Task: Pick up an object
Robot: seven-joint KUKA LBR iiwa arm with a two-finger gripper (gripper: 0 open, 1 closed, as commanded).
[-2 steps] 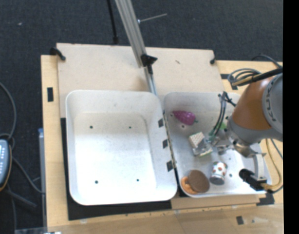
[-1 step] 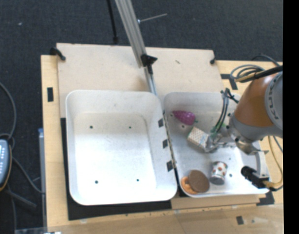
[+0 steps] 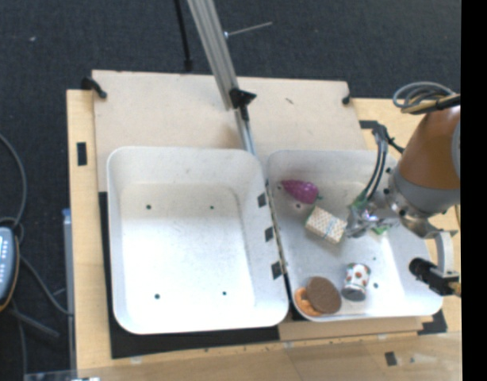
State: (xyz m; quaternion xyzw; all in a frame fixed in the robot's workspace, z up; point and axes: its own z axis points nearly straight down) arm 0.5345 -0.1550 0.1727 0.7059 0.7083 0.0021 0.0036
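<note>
The right bin [image 3: 402, 296] holds several small objects. A purple, pear-shaped toy [image 3: 300, 190] lies near its back left. A pale patterned block [image 3: 326, 225] rests in the middle. A brown disc on an orange piece [image 3: 322, 295] sits at the front, with a small white can with red spots [image 3: 356, 280] just to its right. My gripper [image 3: 362, 222] is low in the bin, just right of the patterned block, with something green by its tip. Nothing shows between its fingers.
The left bin [image 3: 188, 236] stands beside the right one, divided by a shared rim with black clips. A slanted aluminium post [image 3: 216, 46] rises from the bench behind the bins. Cables loop at the far right [image 3: 418, 95].
</note>
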